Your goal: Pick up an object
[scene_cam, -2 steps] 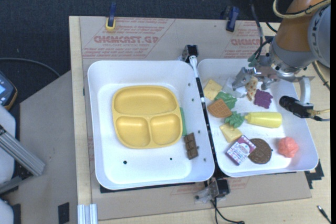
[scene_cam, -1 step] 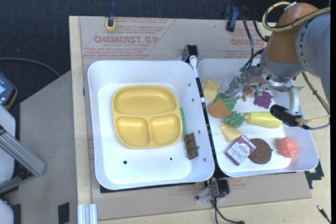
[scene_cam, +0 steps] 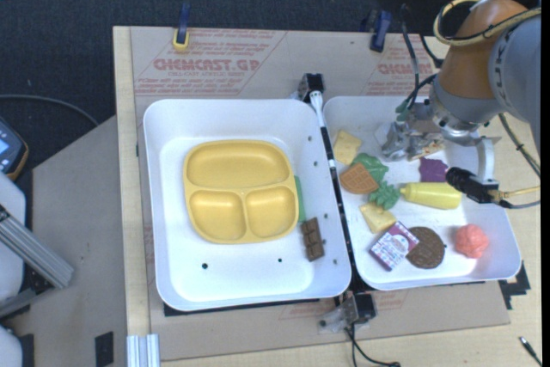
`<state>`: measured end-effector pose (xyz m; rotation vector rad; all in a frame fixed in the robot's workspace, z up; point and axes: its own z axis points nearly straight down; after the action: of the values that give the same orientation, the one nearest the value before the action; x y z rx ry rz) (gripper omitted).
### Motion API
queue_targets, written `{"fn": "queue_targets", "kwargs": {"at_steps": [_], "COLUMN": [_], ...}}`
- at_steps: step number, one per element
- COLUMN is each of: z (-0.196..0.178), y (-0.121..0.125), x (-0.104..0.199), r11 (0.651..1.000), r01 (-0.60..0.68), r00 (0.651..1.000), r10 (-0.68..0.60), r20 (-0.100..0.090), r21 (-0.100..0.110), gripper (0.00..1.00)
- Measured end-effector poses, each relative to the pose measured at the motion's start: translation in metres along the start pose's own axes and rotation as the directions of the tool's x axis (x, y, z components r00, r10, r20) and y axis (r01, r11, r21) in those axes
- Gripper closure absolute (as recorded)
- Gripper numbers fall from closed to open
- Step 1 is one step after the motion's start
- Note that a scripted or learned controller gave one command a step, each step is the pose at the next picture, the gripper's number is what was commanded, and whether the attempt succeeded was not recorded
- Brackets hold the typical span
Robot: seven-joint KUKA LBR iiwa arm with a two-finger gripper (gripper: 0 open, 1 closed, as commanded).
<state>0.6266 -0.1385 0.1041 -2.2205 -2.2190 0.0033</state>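
Yellow divided plate [scene_cam: 238, 200] in left bin [scene_cam: 163, 185], chocolate bar [scene_cam: 312, 238] at that bin's right edge, toy foods in right bin [scene_cam: 507, 258], claw [scene_cam: 406, 140] low at its far edge beside purple piece [scene_cam: 432, 170], grip state unclear

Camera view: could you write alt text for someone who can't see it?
A grey and orange robot arm lowers its gripper into the right white bin, which holds toy food, including a yellow banana, brown cookie and pink lump. The left bin holds a yellow divided plate and a chocolate bar.
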Motion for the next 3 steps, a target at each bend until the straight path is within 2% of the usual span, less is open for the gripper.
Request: {"fn": "queue_targets", "kwargs": {"at_steps": [1, 2, 3], "z": [-0.064, -0.117, -0.107], "y": [0.000, 0.001, -0.022], "x": [-0.003, -0.003, 0.044], "r11": [1.000, 1.000, 1.000], "r01": [0.000, 0.001, 0.004], "r00": [1.000, 1.000, 1.000], "r10": [0.000, -0.001, -0.004], "r20": [0.002, 0.002, -0.001], "r21": [-0.010, -0.008, 0.001], "gripper": [1.00, 1.00, 1.00]}}
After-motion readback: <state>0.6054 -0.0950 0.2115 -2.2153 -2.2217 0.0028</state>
